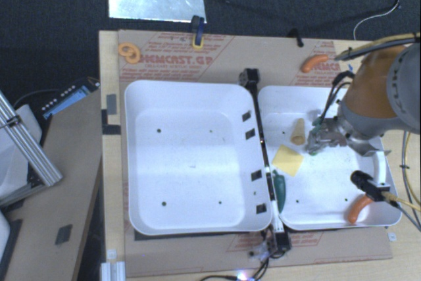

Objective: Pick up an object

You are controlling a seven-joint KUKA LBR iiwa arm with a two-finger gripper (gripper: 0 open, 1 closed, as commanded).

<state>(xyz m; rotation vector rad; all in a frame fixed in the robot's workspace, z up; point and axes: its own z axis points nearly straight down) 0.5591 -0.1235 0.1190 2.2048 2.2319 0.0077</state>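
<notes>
My gripper hangs low over the middle of the right bin, reaching in from the right. A short tan cylinder lies just to its left. A flat yellow square sits below and left of the gripper, close to it. Against the bin's left wall near the front lies a dark green object. An orange sausage-shaped object rests in the front right corner. Nothing is visibly held.
The left bin sits beside the right one, joined by a black clamp strip. Another orange sausage-shaped object lies on the cardboard behind the right bin. An orange ring lies at the back left.
</notes>
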